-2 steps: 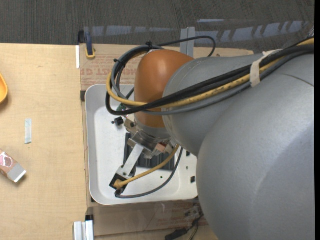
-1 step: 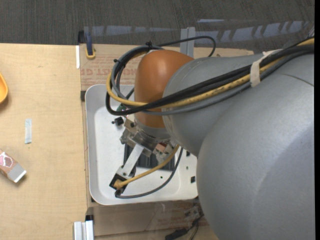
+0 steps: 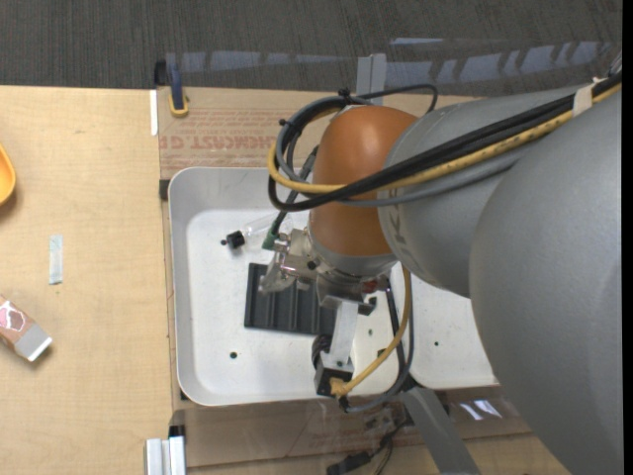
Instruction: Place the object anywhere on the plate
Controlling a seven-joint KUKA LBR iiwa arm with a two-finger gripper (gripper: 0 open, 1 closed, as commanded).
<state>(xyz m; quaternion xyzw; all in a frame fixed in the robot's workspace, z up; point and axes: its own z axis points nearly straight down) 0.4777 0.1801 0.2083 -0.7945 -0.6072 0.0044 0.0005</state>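
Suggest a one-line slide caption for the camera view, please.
KUKA arm reaches over a white bin, its gripper over a dark ribbed plate, a small black object lying nearby.

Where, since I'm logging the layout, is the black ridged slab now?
In the camera view, the black ridged slab lies in the left white bin, near its middle, partly under the arm, below a small black piece.
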